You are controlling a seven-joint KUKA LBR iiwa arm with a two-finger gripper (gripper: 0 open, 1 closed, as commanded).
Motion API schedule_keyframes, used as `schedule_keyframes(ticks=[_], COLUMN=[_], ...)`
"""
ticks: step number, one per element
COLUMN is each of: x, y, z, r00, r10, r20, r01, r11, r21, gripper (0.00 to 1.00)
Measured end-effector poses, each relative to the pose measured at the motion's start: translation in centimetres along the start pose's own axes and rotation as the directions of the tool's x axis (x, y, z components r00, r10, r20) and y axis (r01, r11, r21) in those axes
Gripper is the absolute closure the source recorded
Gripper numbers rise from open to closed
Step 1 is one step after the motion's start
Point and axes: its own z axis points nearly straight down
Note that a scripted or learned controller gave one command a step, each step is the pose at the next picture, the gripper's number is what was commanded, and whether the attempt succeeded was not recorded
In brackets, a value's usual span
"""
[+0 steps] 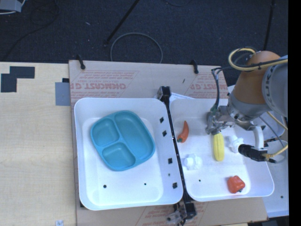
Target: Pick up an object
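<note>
My gripper (pixel 214 126) hangs over the right bin (pixel 263 189), just above the top end of a yellow corn cob (pixel 218 147) that lies lengthwise in the bin's middle. A red chili pepper (pixel 183 132) lies to the left of the gripper, near the divider. Farther forward, a small white object (pixel 191 162) rests by the divider. An orange-red bell pepper (pixel 235 184) sits near the bin's front right corner. Another small white piece (pixel 234 142) lies just right of the corn. Nothing shows held in the gripper.
The left bin (pixel 94 192) holds a blue divided plate (pixel 122 139) toward its back. A black divider (pixel 171 140) runs between the bins. The arm's grey and orange body (pixel 256 86) and its cables (pixel 270 149) hang over the right bin's back right part.
</note>
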Motion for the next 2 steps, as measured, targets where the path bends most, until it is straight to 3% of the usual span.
schedule_keyframes(ticks=[2], x=[0.0], y=[-1.7], z=[-11.1], r00=[1.0], r10=[-0.001], r20=[0.001], r01=[0.001], r11=[1.0], r21=[-0.007], gripper=[1.0])
